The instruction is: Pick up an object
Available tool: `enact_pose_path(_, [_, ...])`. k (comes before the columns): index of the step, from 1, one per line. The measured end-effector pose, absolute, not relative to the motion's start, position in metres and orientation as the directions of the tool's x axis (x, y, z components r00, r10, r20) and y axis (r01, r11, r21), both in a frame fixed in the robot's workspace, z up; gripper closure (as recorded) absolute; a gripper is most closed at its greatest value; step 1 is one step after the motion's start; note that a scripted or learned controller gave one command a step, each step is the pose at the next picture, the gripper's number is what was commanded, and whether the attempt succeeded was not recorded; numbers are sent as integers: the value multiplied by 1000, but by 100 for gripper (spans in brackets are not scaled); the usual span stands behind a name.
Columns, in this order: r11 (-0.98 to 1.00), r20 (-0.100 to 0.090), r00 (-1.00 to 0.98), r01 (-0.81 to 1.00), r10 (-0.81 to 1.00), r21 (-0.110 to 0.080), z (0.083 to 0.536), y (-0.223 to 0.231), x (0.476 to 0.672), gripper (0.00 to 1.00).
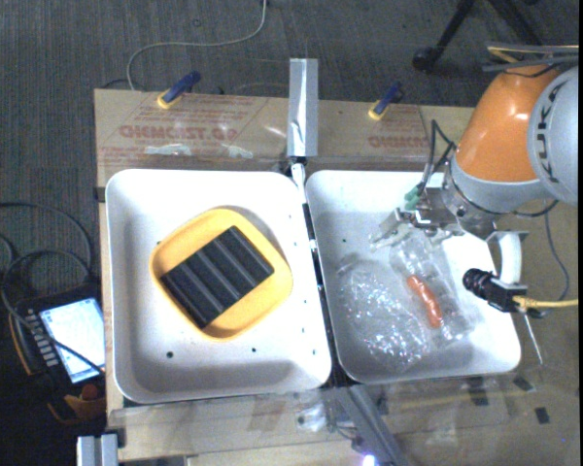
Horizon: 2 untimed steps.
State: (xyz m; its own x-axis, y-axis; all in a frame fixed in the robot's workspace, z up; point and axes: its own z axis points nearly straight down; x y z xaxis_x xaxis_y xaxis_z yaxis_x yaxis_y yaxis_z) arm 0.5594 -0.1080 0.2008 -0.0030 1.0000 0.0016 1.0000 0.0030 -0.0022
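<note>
**Gripper low over a clear bag in the right bin**

Gripper (413, 223) sits low in the right bin (355, 197), near its far wall, at the upper edge of a clear bag (432, 294). Whether the claw is spread or closed I cannot tell; the wrist hides the tips, and nothing can be seen pinched between them.

The bag lies flat near the middle of the bin, a little toward the arm's side, and holds a small orange item (424, 298), likely carrot-shaped. It looks light, limp and slick: the film would probably crumple and slide rather than resist, and the stiff core inside seems the only firm part. Taking hold across the orange item through the film looks the safest bet; a pinch on loose film alone may slip out or tear. Touching it on the left is a crinkly wad (374, 309) of clear plastic, probably lighter still, springy, with no firm point to grip.

Across the divider, well apart, the left bin (136, 202) holds a yellow tray (223, 273) with a black ribbed insert. It looks stiff and broad, probably too wide for the claw except at its rim.
</note>
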Motion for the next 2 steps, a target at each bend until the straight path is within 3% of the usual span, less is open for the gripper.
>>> enact_pose_path(1, [104,-1,-104,995,995,3,93,-166,590,0])
enact_pose_path(2, [111,-4,-111,994,994,10,90,-205,655,0])
